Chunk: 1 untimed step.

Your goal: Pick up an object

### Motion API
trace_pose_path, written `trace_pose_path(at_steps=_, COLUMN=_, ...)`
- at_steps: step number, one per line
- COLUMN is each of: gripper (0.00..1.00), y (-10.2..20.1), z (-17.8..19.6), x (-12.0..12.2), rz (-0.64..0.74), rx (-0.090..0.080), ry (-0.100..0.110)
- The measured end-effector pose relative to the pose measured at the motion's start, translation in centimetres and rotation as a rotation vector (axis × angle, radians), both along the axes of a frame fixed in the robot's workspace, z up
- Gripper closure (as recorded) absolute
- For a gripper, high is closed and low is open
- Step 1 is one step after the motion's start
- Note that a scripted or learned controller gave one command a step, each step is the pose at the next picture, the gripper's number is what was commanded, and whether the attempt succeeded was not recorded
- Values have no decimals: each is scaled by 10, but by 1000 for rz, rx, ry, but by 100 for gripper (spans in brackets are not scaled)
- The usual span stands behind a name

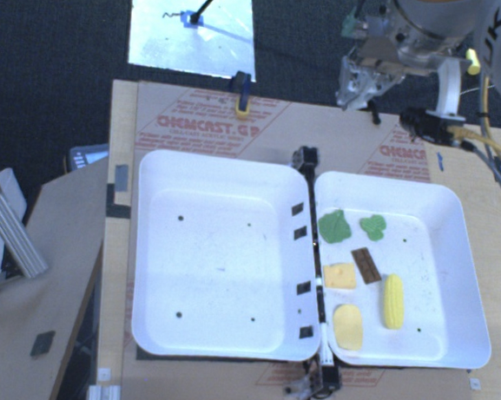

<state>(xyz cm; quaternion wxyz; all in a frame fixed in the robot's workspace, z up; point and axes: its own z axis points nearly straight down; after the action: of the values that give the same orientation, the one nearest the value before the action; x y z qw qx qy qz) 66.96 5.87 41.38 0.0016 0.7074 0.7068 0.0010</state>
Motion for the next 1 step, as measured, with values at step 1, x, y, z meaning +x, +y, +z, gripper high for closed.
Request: trace_pose_path(at_steps=1, gripper=100, y=105, z=68, x=-2, rz=15, rx=6, ry=-6)
